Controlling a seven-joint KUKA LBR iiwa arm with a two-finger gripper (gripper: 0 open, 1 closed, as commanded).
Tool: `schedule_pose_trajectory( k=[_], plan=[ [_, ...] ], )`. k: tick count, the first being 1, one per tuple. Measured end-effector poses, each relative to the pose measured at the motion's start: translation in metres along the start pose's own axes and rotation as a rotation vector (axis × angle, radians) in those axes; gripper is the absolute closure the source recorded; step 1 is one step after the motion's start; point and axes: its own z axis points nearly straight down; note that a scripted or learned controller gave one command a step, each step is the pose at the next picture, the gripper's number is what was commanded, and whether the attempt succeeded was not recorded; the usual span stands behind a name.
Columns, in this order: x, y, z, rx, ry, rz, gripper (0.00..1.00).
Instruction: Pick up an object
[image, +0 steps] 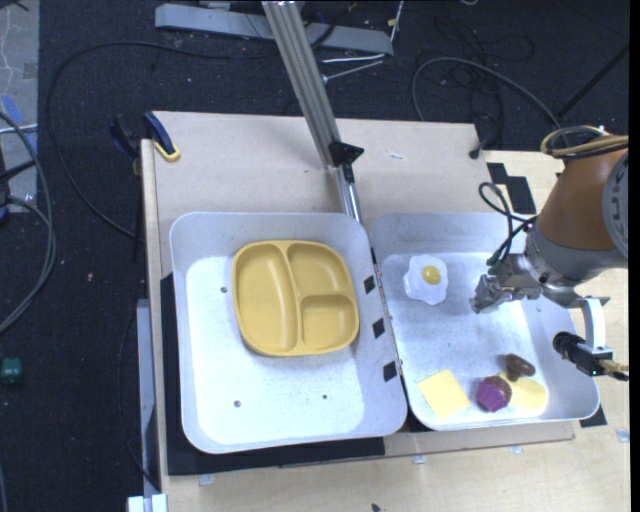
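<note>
The gripper (487, 296) hangs at mid-right of the frame, just right of the fried egg toy (427, 280); whether it is wide or narrow I cannot tell; the egg looks light, flat, probably slippery; pinch across its rim.

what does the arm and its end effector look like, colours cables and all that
The arm is a rounded grey body with a broad orange band above the wrist. Black cables loop along its near side down toward the wrist, and a yellowish cable curls over the top of the orange part. The end effector is a small grey metal piece, darker than the white bin under it.
</note>
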Motion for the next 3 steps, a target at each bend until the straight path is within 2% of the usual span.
schedule_pose_trajectory(
  k=[2,3],
  plan=[
    [0.008,-0.004,-0.097,-0.003,-0.001,-0.004,1.00],
    [0.008,-0.004,-0.114,-0.001,0.000,-0.004,1.00]
  ],
)
